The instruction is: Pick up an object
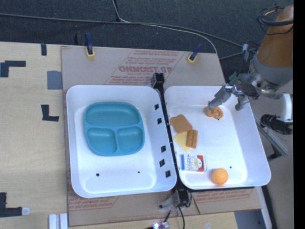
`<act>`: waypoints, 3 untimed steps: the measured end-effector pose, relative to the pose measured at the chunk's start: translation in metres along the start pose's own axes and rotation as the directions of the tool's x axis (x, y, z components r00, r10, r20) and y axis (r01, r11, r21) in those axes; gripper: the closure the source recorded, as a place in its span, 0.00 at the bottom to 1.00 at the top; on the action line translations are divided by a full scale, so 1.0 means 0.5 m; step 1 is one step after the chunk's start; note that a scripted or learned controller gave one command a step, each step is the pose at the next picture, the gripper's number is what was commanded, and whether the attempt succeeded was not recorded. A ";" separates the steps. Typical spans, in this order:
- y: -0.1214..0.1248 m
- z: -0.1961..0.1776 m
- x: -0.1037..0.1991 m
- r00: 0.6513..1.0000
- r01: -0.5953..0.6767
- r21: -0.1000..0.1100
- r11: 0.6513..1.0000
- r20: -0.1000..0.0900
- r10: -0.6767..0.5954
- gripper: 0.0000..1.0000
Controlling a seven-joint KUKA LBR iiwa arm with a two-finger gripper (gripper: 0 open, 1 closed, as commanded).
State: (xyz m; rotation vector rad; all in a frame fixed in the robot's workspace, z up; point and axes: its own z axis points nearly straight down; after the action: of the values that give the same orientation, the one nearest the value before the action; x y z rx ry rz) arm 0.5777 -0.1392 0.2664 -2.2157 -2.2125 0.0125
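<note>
Obscured and cropped items

The arm [279, 42] is cut off by the right edge. The small carton [193, 163] near the right bin's [248, 142] front edge bears print too small to read.

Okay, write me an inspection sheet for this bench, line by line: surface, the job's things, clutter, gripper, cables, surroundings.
Surface: cardboard sheet under two white bins, held by two clamps.
Job's things: right bin holds a pretzel, cracker pieces, a small packet and an orange ball.
Clutter: blue divided plate in the left bin.
Gripper: gripper low over the right bin, beside the pretzel; grip unclear.
Cables: black cable behind the bench.
Surroundings: dark carpet.
</note>
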 end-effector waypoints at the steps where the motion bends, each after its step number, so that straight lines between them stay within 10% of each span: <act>1: 0.004 -0.013 0.001 1.000 0.003 -0.012 1.000 0.002 -0.003 0.00; 3: 0.005 0.187 0.004 1.000 0.001 -0.007 1.000 0.002 -0.001 0.00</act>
State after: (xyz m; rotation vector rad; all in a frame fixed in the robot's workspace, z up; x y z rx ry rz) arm 0.5789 -0.1368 0.1728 -2.2189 -2.2187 0.0072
